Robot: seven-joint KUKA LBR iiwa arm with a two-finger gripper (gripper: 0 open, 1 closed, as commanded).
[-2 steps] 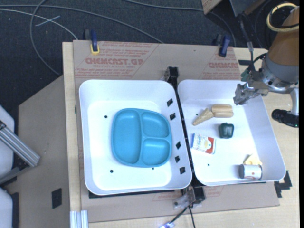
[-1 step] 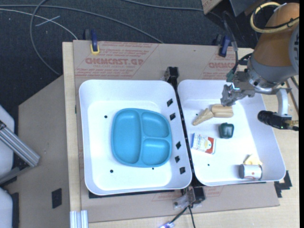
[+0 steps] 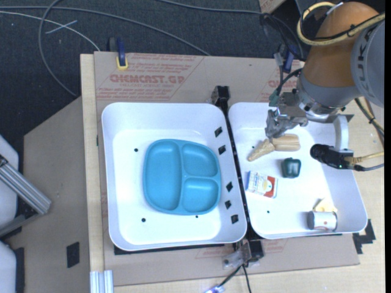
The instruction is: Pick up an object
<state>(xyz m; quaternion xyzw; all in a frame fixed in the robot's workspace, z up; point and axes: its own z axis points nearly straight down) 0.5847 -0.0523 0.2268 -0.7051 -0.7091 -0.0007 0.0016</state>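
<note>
Wood blocks (image 3: 274, 146), two pale tan pieces lying crossed in the upper part of the right bin (image 3: 351, 194), look like the object in hand for this pick. One piece is a slim wedge pointing toward the divider; the other is a rounder chunk resting against it. The gripper (image 3: 278, 125) hangs directly over them, its tips low and just at the top of the rounder chunk, which suggests a straight-down approach chosen so the fingers can straddle the piece. Whether the pincer is wide or narrow I cannot tell: the wrist body hides it from this slanted overhead view, and no block shows clearly between the tips, so I would not call it a hold.

Elsewhere in the right bin, well apart from the blocks, lie a small dark teal object (image 3: 291, 168), a flat white and red packet (image 3: 261, 184) near the divider, and a small grey and yellow item (image 3: 322, 217) by the lower right corner. That spacing leaves room around the blocks for a clean descent. The left bin (image 3: 116, 182) holds a blue sectioned plate (image 3: 181, 176) flat in its middle.

The risk, as I judge it, is the crossed pair: closing on one block may nudge or drag the other.
</note>
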